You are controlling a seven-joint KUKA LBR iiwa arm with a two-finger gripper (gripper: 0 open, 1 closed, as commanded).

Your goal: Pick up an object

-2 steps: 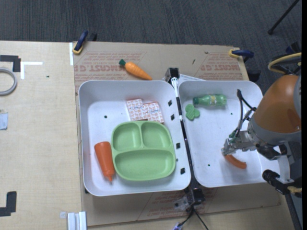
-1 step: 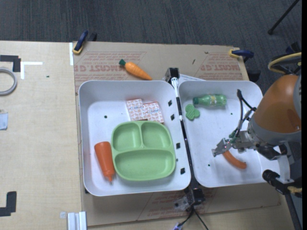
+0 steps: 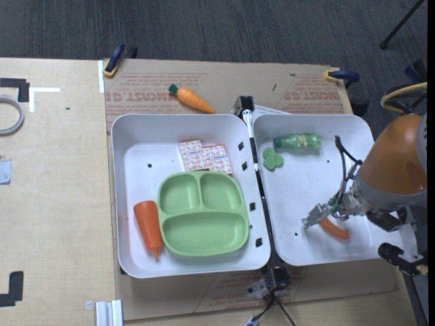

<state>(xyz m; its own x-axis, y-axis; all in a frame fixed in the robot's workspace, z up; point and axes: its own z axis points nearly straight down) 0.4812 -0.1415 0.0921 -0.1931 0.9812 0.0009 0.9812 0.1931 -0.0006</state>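
Green divided plate (image 3: 204,212) (orange bottle (image 3: 148,227)).

Even, soft light falls from overhead, and my two white bins (image 3: 292,253) come out bright without blowing out. Shadows are faint: a thin one under the green plate (image 3: 204,216), another beneath my gripper (image 3: 319,217) near the right bin's front edge. The dark floor beyond the bench's far edge looks grainy. The whole picture is slightly soft; small details at my fingers smear.
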